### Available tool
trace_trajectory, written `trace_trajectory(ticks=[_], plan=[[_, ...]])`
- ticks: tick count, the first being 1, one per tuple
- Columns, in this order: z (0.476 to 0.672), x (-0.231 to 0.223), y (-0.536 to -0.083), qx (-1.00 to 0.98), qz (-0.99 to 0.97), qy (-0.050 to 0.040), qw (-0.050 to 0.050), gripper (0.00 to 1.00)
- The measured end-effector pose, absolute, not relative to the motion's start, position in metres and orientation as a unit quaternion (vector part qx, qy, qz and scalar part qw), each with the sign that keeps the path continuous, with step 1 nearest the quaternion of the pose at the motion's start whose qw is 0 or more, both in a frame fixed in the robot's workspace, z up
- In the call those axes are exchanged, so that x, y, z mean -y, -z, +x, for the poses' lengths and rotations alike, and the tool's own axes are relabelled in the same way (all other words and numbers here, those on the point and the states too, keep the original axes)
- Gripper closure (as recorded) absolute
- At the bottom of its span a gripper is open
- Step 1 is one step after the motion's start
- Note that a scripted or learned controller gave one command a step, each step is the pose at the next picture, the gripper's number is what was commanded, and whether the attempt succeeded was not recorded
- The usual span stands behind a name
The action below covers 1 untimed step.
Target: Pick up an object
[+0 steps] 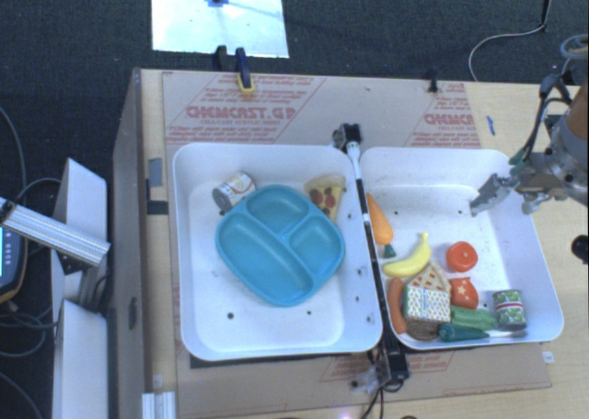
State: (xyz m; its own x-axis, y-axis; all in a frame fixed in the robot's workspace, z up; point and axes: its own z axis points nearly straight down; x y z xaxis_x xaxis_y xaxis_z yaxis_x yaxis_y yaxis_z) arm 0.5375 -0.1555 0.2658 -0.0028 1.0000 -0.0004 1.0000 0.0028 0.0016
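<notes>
A cluster of toy food is lying in the lower half of the right-hand white bin (538, 265), at the lower right of the frame: a yellow plastic banana (409, 259), an orange carrot (379, 219) running along the bin's left wall, a round red-orange tomato (461, 256), a patterned wedge-shaped toy block (426, 296), a green pod-shaped piece (471, 320) and a small green-labelled can (509, 308). The grey two-finger gripper (504, 192) is hovering over that bin's upper right part, its fingers spread and nothing sitting between them. The left-hand white bin (198, 316) is holding a blue sectioned plastic plate (279, 244), with a small silver tin can (233, 191) lying just beside its upper left edge and a toy pizza slice (325, 194) at its upper right. Behind both bins, brown protective board (276, 104) is showing red "CHEMCAST GP" lettering.
</notes>
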Motion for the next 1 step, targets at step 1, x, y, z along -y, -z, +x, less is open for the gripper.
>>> trace_trajectory(ticks=[1], plan=[[0.5256,0.1591,-0.1452,-0.707,0.707,0.0006,-0.001,0.00]])
